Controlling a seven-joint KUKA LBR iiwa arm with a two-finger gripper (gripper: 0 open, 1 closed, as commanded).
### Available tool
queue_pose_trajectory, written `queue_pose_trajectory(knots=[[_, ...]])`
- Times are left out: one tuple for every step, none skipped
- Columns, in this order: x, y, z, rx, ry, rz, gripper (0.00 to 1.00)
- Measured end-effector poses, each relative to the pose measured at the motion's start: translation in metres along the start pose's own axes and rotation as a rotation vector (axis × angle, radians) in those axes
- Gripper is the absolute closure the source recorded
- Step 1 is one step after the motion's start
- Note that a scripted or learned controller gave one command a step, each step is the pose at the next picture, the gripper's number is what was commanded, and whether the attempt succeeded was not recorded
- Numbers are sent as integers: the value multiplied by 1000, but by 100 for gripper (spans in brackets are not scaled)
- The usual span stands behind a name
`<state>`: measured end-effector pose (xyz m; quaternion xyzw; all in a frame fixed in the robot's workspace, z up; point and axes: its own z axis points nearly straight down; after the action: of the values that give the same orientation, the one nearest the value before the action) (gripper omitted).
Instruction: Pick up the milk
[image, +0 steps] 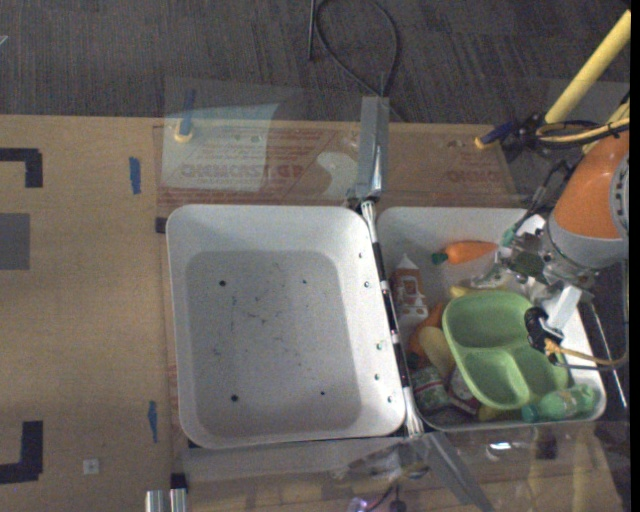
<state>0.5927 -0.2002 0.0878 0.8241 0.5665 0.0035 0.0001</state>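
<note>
Nearest, along the near wall of the right bin (500, 424), lies a jumble of small packets (448, 392). The milk (407, 283), judged to be the small white carton with a red top, stands against this bin's left wall, in its far half. Just near of it sits a yellow piece (434, 346); right of that, a green dish (495, 352) covers much of the floor. A carrot (470, 252) lies to the far right of the milk.

The gripper (522, 262) hangs over the bin's far right, by the carrot and well apart from the milk. Whether it is apart or together cannot be told.

Risks: the carton is tight to the wall, so a descent may strike the rim or tip it. The dish and carrot may be caught instead. The left bin (190, 300) is not involved.
</note>
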Motion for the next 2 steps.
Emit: queue_pose_trajectory(knots=[[-14, -23, -2, -8, 8, -52, 0], [-34, -65, -178, 3, -7, -94, 0]])
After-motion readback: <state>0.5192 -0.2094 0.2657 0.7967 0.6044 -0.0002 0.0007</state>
